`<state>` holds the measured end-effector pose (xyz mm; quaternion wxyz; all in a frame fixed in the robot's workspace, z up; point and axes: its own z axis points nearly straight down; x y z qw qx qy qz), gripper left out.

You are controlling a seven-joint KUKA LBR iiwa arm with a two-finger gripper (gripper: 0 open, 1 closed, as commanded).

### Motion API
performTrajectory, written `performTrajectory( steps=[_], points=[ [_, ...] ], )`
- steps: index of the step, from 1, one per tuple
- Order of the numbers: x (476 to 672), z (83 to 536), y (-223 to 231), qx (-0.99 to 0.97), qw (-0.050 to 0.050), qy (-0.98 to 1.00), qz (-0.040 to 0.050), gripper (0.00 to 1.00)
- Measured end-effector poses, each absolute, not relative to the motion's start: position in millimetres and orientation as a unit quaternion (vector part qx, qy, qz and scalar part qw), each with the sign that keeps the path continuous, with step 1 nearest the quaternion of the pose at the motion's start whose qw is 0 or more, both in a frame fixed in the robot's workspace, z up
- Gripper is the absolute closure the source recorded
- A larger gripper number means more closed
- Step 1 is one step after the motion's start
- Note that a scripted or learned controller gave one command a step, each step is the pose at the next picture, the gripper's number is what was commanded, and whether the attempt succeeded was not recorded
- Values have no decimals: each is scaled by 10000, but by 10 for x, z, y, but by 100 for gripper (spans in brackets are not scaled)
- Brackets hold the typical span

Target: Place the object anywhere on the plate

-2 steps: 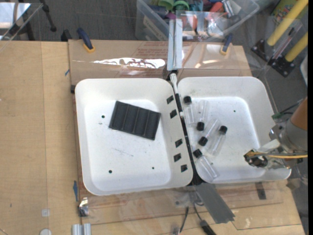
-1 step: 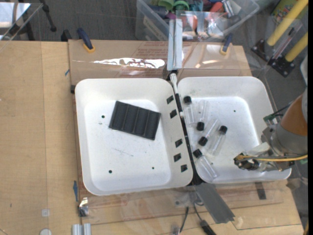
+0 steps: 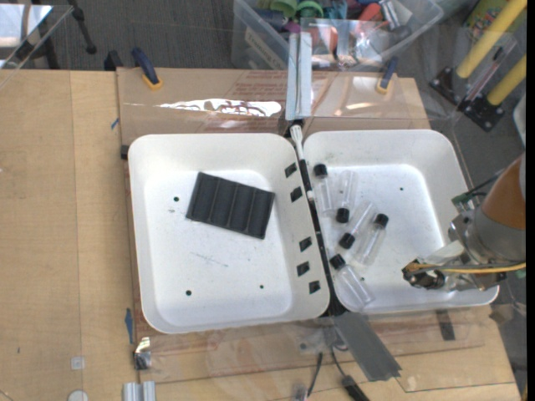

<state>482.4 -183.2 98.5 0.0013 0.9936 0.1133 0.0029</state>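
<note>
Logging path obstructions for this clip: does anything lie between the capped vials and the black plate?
Only the two bins' adjoining rims, running between the vials in the right bin and the plate in the left bin.

A: What's behind the right bin [image 3: 393, 138]?
B: A clear tub [image 3: 251, 15] of coloured toys, with yellow tubes [image 3: 495, 25] further right.
A: And nearer?
B: A clamp [image 3: 386, 77] just behind it, a grey metal bracket [image 3: 368, 349] before its near-left corner, and the left bin [image 3: 136, 224] touching its side. Pale wooden table [image 3: 50, 224] beneath.
</note>
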Motion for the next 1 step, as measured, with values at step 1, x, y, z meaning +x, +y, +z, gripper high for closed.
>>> performTrajectory(
  steps=[1],
  points=[
    [4809, 894, -1633, 9948, 41, 1017, 34, 100]
  ],
)
